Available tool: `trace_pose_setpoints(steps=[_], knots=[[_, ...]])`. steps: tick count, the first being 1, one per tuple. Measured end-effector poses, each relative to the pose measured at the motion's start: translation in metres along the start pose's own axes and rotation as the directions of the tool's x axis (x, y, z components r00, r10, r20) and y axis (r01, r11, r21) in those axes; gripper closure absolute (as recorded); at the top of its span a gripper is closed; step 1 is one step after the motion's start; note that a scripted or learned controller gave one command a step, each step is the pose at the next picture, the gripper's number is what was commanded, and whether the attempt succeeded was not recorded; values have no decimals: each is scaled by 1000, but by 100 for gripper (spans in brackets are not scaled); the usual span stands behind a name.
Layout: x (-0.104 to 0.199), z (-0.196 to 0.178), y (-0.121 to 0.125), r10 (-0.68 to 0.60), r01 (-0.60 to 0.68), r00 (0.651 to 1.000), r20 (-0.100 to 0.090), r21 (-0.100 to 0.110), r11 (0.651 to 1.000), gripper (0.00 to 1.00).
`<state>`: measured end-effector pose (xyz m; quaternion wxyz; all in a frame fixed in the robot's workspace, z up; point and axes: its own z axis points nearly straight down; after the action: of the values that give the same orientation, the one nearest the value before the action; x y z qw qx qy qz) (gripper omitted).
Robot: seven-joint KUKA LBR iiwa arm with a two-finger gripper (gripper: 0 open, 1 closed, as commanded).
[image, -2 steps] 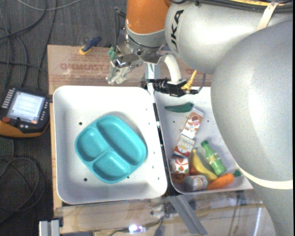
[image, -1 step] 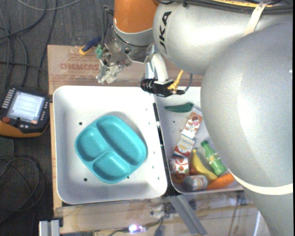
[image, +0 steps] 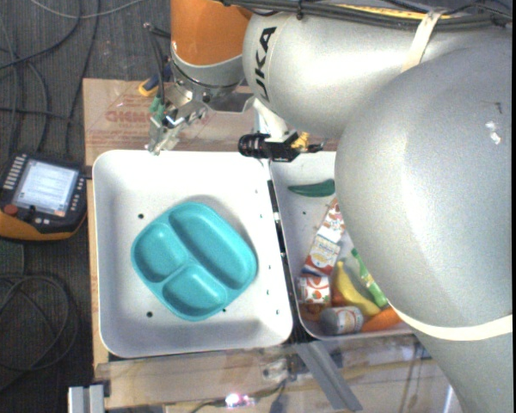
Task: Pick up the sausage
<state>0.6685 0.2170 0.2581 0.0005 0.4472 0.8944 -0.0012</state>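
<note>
My gripper (image: 162,134) hangs over the far left rim of the left bin (image: 112,231), pointing down at the bin's edge, with nothing visible in it. A stubby grey-brown cylinder (image: 340,319) lies at the near end of the right bin (image: 303,321); I cannot tell whether it is the sausage. My grey arm (image: 413,144) covers most of the right bin and hides much of what lies there.
A teal divided plate (image: 194,258) lies in the middle of the left bin. The right bin holds a small carton (image: 325,241), a can (image: 313,287), a banana (image: 353,289), an orange piece (image: 380,320) and a green piece (image: 313,188). A pendant (image: 36,196) lies off the bench to the left.
</note>
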Motion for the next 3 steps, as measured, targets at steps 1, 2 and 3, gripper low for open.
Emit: trace_pose_setpoints(steps=[1, 2, 3], knots=[[-1, -18, -10, -161, 161, 987, 1, -1, 987, 100], [6, -24, -4, -293, 293, 956, 2, -1, 956, 100], [14, -19, -9, -528, 528, 849, 0, -2, 849, 100]])
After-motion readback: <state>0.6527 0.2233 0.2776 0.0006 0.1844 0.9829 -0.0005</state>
